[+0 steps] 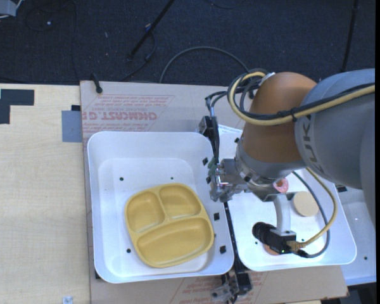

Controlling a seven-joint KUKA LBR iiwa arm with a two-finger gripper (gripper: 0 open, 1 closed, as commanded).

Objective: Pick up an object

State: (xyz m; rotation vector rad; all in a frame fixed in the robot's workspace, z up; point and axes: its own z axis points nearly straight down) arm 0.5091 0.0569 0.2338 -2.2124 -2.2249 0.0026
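I am holding the grey arm with the orange band (285,132) over the right white bin (342,246), close to the wall it shares with the left white bin (107,163), probably to search for a target there. The wrist is covering the grasp, so I cannot tell its state. The round tan disc (306,205) is lying on the bin floor just beside the wrist. The yellow three-compartment plastic plate (170,223) is resting flat in the left bin.

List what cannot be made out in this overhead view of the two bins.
Right shallow white bin: much of its floor lies under the grey and orange arm, camera view.
Pale round disc: partly covered by the arm; material unclear.
Small pink object: mostly under the wrist; shape unreadable.
Red print on the pale cardboard: too blurred to read.
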